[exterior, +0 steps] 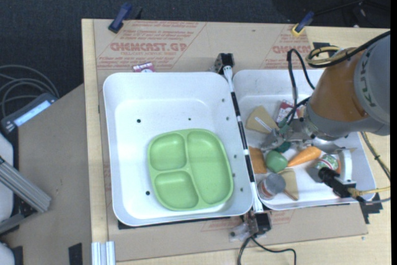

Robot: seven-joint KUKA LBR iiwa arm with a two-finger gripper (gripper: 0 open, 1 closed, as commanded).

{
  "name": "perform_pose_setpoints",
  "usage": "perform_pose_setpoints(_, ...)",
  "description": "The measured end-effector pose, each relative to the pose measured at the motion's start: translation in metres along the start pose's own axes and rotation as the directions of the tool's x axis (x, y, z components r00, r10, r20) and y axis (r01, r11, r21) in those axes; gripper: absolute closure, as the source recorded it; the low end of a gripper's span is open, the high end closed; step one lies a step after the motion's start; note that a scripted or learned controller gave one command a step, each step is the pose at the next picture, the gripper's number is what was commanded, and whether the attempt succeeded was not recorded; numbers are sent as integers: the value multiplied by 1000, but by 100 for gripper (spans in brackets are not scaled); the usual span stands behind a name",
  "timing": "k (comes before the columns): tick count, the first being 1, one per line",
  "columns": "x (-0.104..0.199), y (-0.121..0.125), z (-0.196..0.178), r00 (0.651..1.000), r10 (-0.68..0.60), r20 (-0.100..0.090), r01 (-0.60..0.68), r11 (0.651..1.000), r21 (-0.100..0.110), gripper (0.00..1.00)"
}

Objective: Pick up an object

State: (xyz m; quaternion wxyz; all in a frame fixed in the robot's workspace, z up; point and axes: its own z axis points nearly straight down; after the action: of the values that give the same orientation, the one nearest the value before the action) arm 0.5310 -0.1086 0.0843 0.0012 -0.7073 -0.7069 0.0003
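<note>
A pile of small toys is seen in the right bin (263, 77), at the lower right of the frame. A round green toy (276, 161) is found in the middle of the pile, and an orange carrot (304, 156) is laid just beside it on the right. A grey round toy (274, 184) is placed just below the green one. A tan wedge (260, 119) is laid higher up, near the bin's left wall, and a red and white packet (285, 112) is seen just beside it.

The claw (282, 137) is lowered into the pile, just above the green toy. Whether it is spread or pressed together cannot be told, and nothing can be seen pinched in it. The grey and orange arm (338, 96) is stretched in from the right edge.

A green tray (189, 169) with three parts is laid flat in the left bin (113, 91). Both bins are set side by side on a brown board (186, 40).
</note>
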Motion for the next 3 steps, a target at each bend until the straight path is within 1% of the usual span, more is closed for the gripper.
perform_pose_setpoints(1,16,34,0,1000,-1,1,1,1000,-3,0)
perform_pose_setpoints(2,15,7,0,1000,0,0,0,1000,0,0)
perform_pose_setpoints(3,15,8,-11,1000,0,1,0,1000,-3,100)
